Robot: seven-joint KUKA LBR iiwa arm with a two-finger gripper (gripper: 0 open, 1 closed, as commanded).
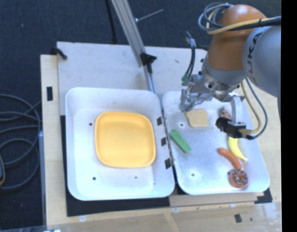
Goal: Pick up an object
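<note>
Hovering in the right bin [257, 151], the gripper [189, 102] (grip state unclear, I cannot tell) sits just above-left of the tan bread slice [197, 118], practically touching its upper edge.

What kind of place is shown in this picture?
Probably a robotics lab test bench: a grey arm reaches over two white bins, toy food such as a banana lies in one, and loose cables cross the dark floor.

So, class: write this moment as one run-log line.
end effector: above right bin, by tan block | holding: nothing seen | yellow plate: left bin
</note>
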